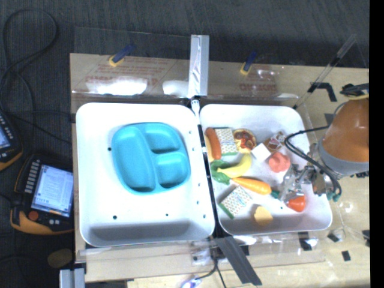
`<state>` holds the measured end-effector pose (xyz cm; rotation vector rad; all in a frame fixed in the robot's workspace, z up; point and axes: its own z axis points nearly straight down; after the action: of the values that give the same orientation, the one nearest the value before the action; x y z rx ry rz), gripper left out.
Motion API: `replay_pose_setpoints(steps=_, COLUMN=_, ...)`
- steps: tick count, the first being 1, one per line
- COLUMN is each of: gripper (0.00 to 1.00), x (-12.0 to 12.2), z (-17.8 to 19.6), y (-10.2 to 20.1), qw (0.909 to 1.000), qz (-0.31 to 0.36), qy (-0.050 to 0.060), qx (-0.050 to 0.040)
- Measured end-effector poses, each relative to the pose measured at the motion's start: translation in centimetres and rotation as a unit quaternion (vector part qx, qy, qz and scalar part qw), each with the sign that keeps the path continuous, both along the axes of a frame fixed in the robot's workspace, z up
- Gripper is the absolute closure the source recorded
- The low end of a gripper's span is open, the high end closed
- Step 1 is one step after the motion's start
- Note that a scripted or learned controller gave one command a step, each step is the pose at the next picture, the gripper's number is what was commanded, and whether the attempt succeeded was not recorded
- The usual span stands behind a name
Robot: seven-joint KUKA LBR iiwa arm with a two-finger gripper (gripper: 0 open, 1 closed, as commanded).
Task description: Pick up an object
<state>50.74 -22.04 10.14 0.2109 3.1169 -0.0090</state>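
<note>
The right bin [312, 224] holds a heap of toy foods. Among them are a yellow banana [238, 165], an orange carrot [254, 185], a pink piece [278, 162], a yellow cheese wedge [262, 215] and a red tomato-like piece [297, 204]. My gripper [293, 186] reaches down into this bin's right side, just above the red piece and right of the carrot's tip. The orange band [351, 132] of the arm rises behind it. Nothing can be seen held by the gripper.
A sausage [212, 143], two printed boxes [226, 140] [236, 201], a white cube [261, 152] and a green piece [219, 176] crowd the right bin's left half. The left bin [96, 221] bears a blue divided plate [152, 156]. Cables loop beside the wrist [312, 161].
</note>
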Motion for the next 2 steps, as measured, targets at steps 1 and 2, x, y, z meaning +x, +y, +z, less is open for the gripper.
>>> replay_pose_setpoints(steps=1, gripper=1.00, x=2.4, z=23.1, y=3.7, qw=0.9619, qz=-0.273, qy=0.007, qx=0.0041)
replay_pose_setpoints(steps=2, gripper=1.00, x=4.7, z=34.2, y=6.1, qw=0.9952, qz=-0.097, qy=0.005, qx=0.0029)
